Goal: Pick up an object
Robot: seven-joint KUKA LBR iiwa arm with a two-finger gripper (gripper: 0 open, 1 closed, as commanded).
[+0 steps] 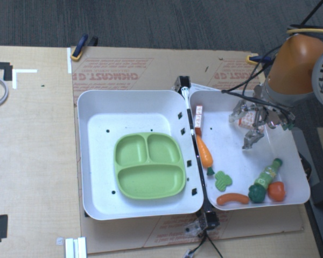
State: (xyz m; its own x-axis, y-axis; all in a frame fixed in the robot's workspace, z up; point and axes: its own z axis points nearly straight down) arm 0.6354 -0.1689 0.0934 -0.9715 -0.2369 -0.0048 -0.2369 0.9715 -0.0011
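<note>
The metal two-finger pincer (253, 137) hangs over the right white bin (296, 152); whether it is spread, I cannot tell. Nothing looks grasped, so approach remains: it must descend squarely over the green plastic bottle (266, 177) nearby.

Arm (299, 63): rounded orange band, glossy; grey-white shell at right with part of dark lettering. Black cables loop off wrist, yellow-blue connector at top. Hand (254, 140): bare silver metal, small parts, reddish patch behind.
</note>
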